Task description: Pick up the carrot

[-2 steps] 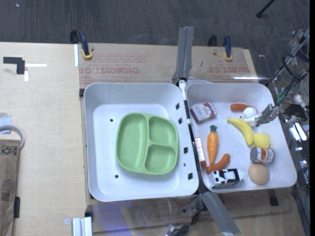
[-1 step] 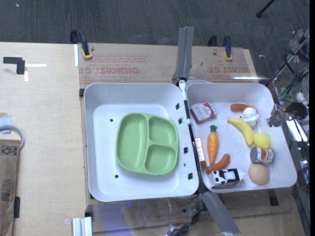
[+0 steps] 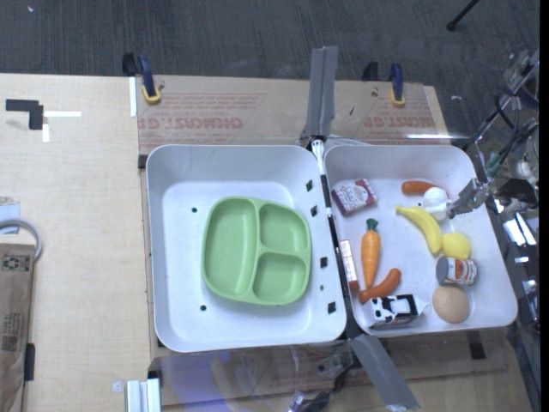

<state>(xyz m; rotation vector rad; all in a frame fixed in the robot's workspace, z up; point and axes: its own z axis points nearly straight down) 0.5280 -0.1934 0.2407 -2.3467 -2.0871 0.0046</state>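
Note:
The carrot (image 3: 370,252), orange with a green top, lies lengthwise in the left half of the right bin (image 3: 489,230), its green end pointing to the back. It is apart from the items around it except for an orange sausage (image 3: 381,285) at its tip. My gripper (image 3: 469,200) reaches in over the right bin's right rim. It hangs near a white object (image 3: 435,201) and the banana (image 3: 420,223), well to the right of the carrot. Nothing is seen between its fingers.
The right bin also holds a red packet (image 3: 353,196), a red sausage (image 3: 418,187), a lemon (image 3: 456,245), a can (image 3: 456,270), a tan ball (image 3: 451,304) and a cow-patterned carton (image 3: 395,309). A green divided plate (image 3: 257,250) lies in the left bin (image 3: 171,230).

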